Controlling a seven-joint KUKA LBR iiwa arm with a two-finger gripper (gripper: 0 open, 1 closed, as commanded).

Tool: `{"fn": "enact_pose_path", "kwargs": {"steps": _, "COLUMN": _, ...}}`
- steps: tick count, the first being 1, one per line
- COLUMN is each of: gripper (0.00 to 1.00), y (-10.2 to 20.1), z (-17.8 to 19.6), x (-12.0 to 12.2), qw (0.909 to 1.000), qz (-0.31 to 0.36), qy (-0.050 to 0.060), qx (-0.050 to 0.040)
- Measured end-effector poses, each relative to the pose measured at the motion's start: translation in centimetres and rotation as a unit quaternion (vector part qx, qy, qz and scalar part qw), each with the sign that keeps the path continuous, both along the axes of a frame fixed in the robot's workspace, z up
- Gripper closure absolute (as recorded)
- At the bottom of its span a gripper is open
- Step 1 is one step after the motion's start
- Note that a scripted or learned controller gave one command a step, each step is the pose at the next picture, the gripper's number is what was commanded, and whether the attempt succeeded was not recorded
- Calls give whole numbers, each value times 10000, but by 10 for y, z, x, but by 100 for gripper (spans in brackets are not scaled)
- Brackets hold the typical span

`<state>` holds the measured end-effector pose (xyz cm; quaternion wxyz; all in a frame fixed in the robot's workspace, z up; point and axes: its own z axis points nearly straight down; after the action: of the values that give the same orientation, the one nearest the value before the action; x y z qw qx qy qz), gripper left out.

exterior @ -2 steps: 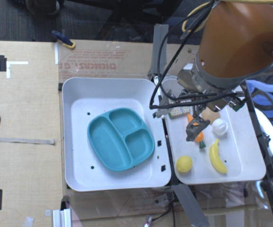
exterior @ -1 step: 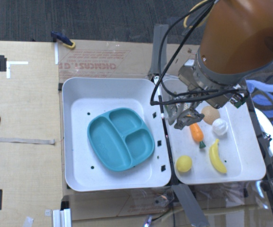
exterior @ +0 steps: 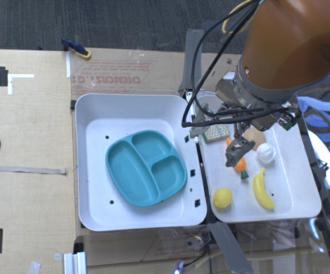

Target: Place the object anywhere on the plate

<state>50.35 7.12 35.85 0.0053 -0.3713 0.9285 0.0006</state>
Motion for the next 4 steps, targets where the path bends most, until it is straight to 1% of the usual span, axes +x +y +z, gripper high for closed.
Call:
{"fn": "enact_pose_path", "kwargs": {"steps": 3, "gripper": 0, "y": 0, "z": 0, "x": 0, "qw": 10000, "qz": 0, "qy": 0, "qx": 0}}
{"fn": "enact_pose_path", "kwargs": {"steps": 4, "gripper": 0, "y": -27, "z": -28, "x": 6, "qw": 9903, "qz": 1391, "qy": 27, "qx": -25}}
